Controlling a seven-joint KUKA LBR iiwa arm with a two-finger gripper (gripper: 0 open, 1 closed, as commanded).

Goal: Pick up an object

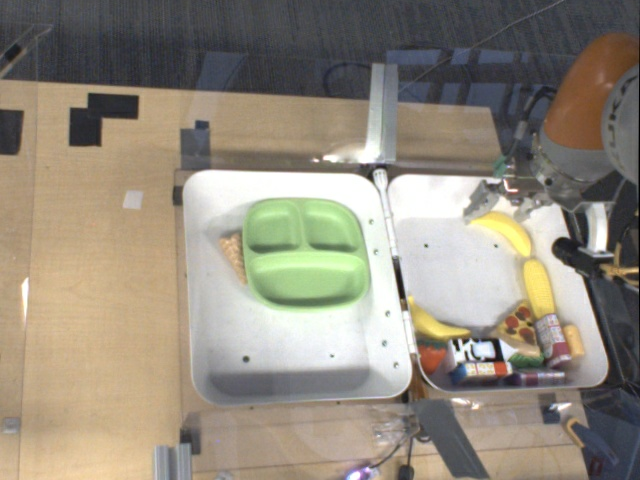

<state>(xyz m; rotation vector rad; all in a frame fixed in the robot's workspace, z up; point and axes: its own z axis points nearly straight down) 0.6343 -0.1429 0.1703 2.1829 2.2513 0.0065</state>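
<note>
My gripper (503, 204) hangs over the back of the right bin (440, 258), its two fingers (480, 203) spread open with nothing between them. Just below and in front of it lies a yellow banana (509, 234). A yellow corn cob (538, 286) lies further forward along the bin's right side. A second banana (436, 324) rests near the bin's front left. The grey arm with its orange band (590, 93) comes in from the upper right.
The right bin's front holds a pizza slice toy (520, 324), a small bottle (553, 336), a black and white box (478, 349) and markers (500, 372). In the left bin (215, 358) sit a green divided plate (303, 251) and a tan waffle piece (233, 256).
</note>
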